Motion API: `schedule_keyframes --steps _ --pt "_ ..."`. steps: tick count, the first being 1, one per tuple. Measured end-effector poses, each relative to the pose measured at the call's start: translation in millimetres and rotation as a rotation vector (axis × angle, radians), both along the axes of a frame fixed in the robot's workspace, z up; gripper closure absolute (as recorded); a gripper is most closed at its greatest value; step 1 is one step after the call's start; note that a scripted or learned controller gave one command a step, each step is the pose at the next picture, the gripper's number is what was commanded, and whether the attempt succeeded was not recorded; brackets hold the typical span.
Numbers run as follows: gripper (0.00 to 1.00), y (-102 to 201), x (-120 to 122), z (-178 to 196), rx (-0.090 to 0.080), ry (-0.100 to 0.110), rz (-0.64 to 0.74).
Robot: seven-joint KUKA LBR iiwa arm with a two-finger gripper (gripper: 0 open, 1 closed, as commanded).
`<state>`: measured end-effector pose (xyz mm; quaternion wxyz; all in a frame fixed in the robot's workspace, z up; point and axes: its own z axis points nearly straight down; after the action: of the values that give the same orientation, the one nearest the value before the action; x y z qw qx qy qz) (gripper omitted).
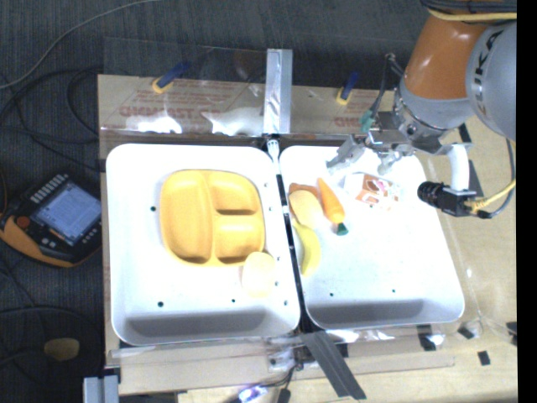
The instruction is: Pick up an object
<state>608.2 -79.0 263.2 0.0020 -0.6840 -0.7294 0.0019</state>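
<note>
We are hovering our gripper, fingers spread and holding nothing, in the frame's upper right above a small wrapped packet; next we likely need a straight descent onto it.

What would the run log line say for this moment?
arm: above right bin far edge | gripper: open, holding nothing | carrot: lying in right bin | yellow tray: in left bin

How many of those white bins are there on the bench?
2. The left bin holds a yellow divided tray; the right bin holds a toy carrot and other small items, below the gripper.
</note>
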Motion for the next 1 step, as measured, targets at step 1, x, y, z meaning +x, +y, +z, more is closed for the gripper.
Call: schedule_keyframes --steps 1 --pt "0.0 -18.2 -2.1 -110.0 -0.001 0.003 -0.014"
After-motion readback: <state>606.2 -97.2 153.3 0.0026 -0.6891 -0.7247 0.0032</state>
